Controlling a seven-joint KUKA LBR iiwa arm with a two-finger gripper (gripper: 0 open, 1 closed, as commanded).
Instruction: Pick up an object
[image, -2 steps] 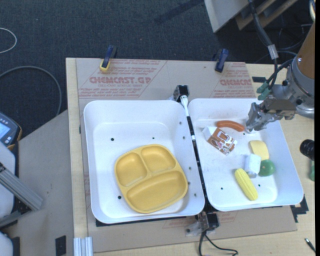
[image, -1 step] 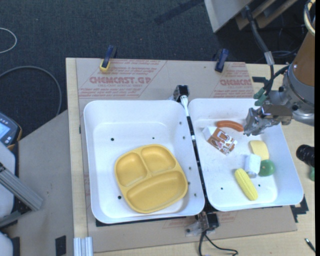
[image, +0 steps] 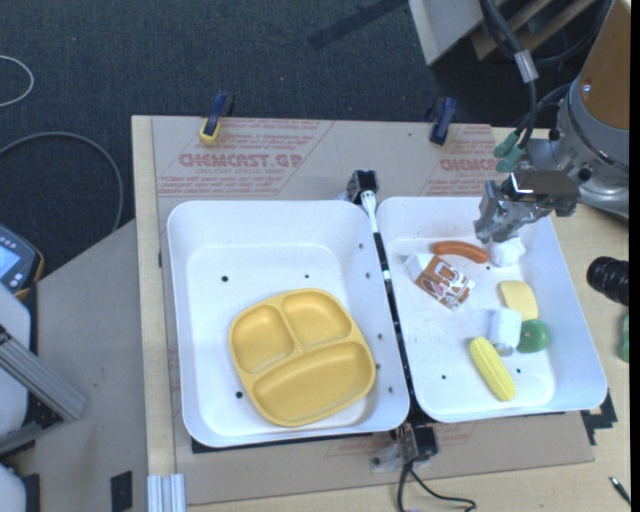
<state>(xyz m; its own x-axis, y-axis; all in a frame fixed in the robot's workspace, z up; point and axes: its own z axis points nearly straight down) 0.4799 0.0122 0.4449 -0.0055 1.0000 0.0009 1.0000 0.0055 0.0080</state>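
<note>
A: How much room in the right bin (image: 575, 300)?

B: Crowded. A corn cob (image: 492, 367) lies near its front rim, with a green piece (image: 534, 335) and a yellow block (image: 518, 297) toward the right wall. The left bin (image: 200, 250) has bare floor around a yellow divided plate (image: 301, 355).

A: Anything hard to read?

B: Whether the pincer (image: 500, 228) is apart or together; I cannot tell. A white item under it is partly hidden.

A: And the sausage (image: 460, 251)?

B: Just left of the pincer, beside a brown packet (image: 441, 279).

Red "CHEMCAST GP" print, repeated, on brown board (image: 300, 150) under bins; other print unreadable.
</note>
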